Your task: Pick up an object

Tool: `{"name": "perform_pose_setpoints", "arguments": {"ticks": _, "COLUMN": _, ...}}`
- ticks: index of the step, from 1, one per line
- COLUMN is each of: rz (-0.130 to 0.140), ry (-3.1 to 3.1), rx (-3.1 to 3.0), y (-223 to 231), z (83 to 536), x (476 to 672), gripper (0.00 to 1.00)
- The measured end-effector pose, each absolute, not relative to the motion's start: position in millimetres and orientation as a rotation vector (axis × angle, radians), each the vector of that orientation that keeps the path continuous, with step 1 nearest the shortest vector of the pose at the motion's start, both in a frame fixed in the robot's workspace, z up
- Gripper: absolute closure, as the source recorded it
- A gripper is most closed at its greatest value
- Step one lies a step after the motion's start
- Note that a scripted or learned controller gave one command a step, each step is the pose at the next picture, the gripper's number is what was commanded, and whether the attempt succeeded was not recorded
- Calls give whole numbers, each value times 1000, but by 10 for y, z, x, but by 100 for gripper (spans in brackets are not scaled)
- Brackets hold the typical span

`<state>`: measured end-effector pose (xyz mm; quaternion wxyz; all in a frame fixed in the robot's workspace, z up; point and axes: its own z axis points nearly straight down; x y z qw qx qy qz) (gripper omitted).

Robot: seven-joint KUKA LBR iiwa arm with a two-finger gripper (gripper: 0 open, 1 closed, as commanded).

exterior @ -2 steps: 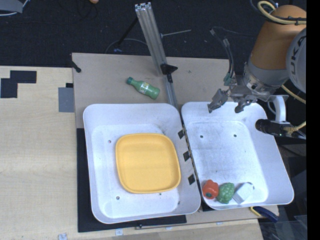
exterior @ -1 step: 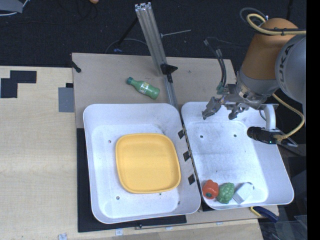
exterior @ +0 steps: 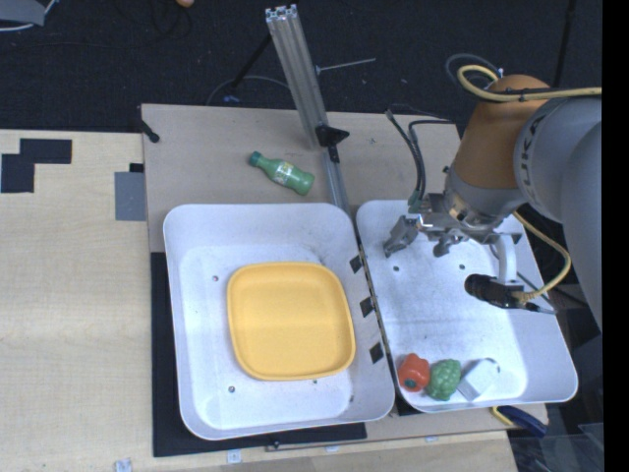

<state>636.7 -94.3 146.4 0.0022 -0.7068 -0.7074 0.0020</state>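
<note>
Two bins side by side on the bench

A plate [exterior: 291, 320] lies in the left bin [exterior: 187, 264]; three small objects [exterior: 444, 377] cluster at the right bin's [exterior: 442, 293] near edge; a bottle [exterior: 282, 172] lies behind the left bin.

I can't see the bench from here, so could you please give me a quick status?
Claw over right bin, carrying nothing. Red piece, green piece, white piece in its near corner, untouched. Nothing in the way.

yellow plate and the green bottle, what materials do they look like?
Yellow plate: likely moulded plastic, matte, with an even colour, soft rounded rim and no glare. Green bottle: probably plastic too, slightly glossy, with a pale highlight on its side; too small to be sure.
</note>
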Motion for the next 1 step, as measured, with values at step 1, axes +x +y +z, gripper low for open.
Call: {"name": "perform_pose_setpoints", "arguments": {"ticks": 1, "rz": 5, "ry": -2220, "rx": -2218, "y": -936, "z": 933, "x": 6355, "gripper": 0}}
